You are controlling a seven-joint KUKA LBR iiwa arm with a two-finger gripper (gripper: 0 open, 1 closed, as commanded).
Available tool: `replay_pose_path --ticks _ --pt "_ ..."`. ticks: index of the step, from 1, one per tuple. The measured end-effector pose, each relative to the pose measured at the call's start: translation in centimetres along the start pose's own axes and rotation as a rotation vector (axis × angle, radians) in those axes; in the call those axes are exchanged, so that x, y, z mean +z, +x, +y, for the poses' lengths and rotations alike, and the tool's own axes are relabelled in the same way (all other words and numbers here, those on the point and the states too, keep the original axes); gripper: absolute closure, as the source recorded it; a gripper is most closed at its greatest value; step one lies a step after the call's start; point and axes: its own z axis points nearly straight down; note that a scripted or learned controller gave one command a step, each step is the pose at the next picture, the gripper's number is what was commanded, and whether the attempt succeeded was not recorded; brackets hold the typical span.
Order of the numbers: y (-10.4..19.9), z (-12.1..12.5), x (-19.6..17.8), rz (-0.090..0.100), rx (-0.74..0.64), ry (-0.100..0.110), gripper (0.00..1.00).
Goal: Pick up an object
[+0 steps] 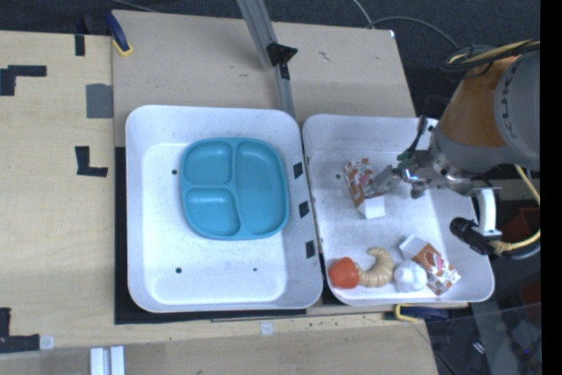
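In the right bin [457, 189], a small red and white carton [356, 179] lies near the middle, with a white cube [373, 209] just below it. My gripper [389, 178] reaches in from the right, low over the bin floor, its tip right beside the carton's right edge. Nothing can be seen held in it. Along the bin's front edge lie a red tomato [343, 273], a tan croissant [378, 269], a white lump [407, 278] and a red and white packet [434, 266].
The left bin [158, 277] holds a blue divided plate [234, 188]. A grey metal pole [255, 4] slants down to the bins' back edge. Cables [492, 246] hang off the arm at the right bin's right rim.
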Motion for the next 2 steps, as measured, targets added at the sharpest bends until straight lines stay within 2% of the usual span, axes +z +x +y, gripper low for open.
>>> replay_pose_path --ticks 1,2 --pt "-0.1 0.2 -1.4 -0.004 -0.002 -0.007 1.0" --pt "0.1 0.4 -7.7 -0.005 -0.001 -0.003 1.0"
